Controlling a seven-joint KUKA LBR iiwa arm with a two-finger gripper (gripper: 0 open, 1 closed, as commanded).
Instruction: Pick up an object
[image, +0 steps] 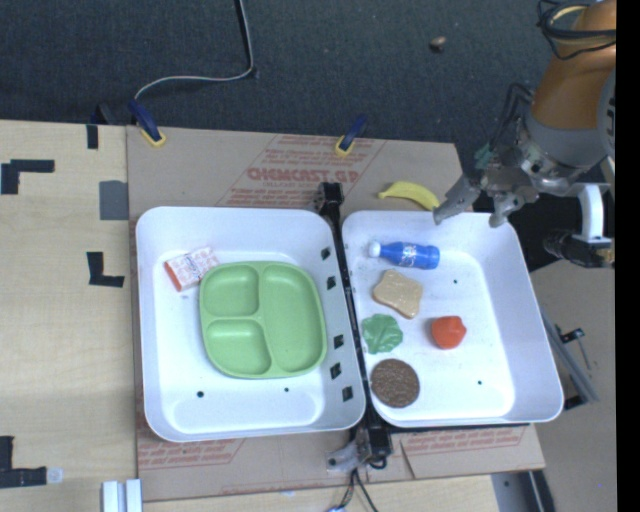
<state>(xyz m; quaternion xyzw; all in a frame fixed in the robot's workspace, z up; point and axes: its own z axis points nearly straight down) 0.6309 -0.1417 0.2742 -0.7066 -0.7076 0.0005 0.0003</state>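
My gripper (472, 211) hangs over the back rim of the right bin (515, 330), its two dark fingers spread apart with nothing between them. In that bin lie a blue bottle (409, 254) with a white cap, a slice of bread (398, 293), a red piece (448, 332), a green leafy piece (381, 333) and a brown round patty (395, 382). The bottle is a little to the left of and in front of the gripper. A yellow banana (408, 193) lies on the cardboard just behind the bin, left of the gripper.
The left bin (160, 330) holds a green divided plate (262, 318) and a small red-and-white packet (190, 267). A black hinge strip (338, 300) runs between the bins. Two blue-and-yellow clamps (147, 125) pin the cardboard at the back.
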